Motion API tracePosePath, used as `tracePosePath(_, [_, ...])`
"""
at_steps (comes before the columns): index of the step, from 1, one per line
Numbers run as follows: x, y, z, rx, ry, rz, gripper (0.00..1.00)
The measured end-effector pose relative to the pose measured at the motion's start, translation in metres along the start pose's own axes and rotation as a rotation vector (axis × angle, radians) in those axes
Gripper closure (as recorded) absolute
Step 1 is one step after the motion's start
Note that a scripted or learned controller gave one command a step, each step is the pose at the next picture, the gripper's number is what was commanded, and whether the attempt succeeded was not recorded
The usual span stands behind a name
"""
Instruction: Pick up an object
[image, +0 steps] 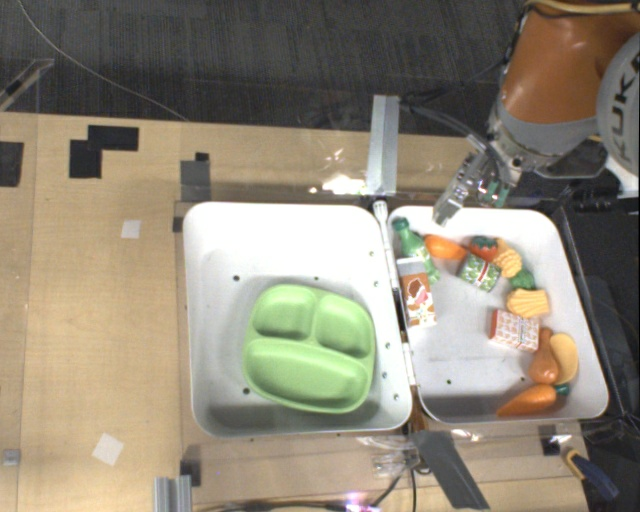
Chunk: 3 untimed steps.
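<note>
My gripper (467, 200) hangs over the far rim of the right bin (575, 255), open, with nothing between its fingers. Just below it in that bin lie a green bottle (405, 240), a small orange carrot (443, 247) and a white carton (416, 292) along the left wall. Further right sit a green and red box (481, 272), a yellow corn piece (510, 262), a yellow ridged piece (527, 302) and a red and white box (513, 329). An orange and yellow fruit (555, 358) and a second carrot (528, 399) lie in the near right corner.
A green divided plate (310, 347) lies in the left bin (215, 300). A metal post (384, 140) stands behind the seam between the bins. The arm's orange band (555, 60) rises at the upper right.
</note>
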<state>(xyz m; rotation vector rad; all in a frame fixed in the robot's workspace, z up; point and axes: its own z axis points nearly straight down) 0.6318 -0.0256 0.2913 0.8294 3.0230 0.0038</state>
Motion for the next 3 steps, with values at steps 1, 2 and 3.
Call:
tracePosePath(1, [-0.001,0.002,-0.011,-0.002,-0.004,-0.006,1.0])
tracePosePath(2, [-0.002,0.003,-0.022,-0.003,-0.009,-0.011,1.0])
tracePosePath(3, [0.064,0.052,0.04,0.004,0.009,0.012,1.0])
